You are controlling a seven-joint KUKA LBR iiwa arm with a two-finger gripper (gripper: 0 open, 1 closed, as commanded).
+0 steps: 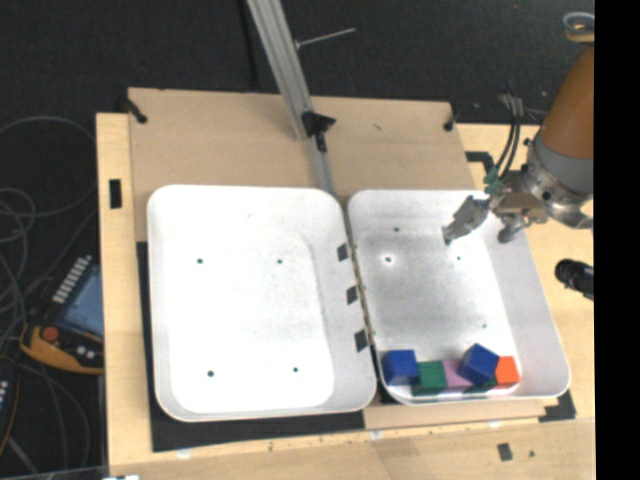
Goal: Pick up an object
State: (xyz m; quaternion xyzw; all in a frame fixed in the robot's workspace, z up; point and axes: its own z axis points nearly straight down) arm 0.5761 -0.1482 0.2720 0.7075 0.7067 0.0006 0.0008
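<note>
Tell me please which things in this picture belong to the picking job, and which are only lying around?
For the job:
gripper
right bin
blue block
green block
pink block
second blue block
orange block

Just lying about:
left bin
handheld controller
cables

No legible text or labels.

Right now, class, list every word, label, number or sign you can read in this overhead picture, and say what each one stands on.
No readable text anywhere.
Handheld control pendant with an orange edge: its screen and key rows are too blurred to read.
Two shallow white bins, left and right: dark dots, no lettering.
Coloured blocks, among them the blue cube and orange block: plain faces.
</note>
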